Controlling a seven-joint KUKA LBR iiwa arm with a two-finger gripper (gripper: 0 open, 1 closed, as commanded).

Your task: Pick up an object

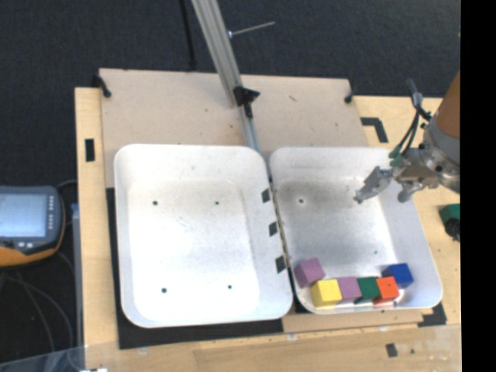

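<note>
Camera view: I see the gripper (385, 185) above the right bin (341, 169), fingers spread, holding nothing. The blocks lie along this bin's near edge: purple block (309, 270), yellow block (326, 291), blue block (398, 273).

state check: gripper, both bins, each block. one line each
gripper: above right bin's upper right, nothing visible between fingers
right bin: holds all blocks along near edge
left bin: no blocks inside
purple block: tilted, left of row
yellow block: resting
second purple block: resting
green block: resting
orange block: resting
blue block: resting
</note>
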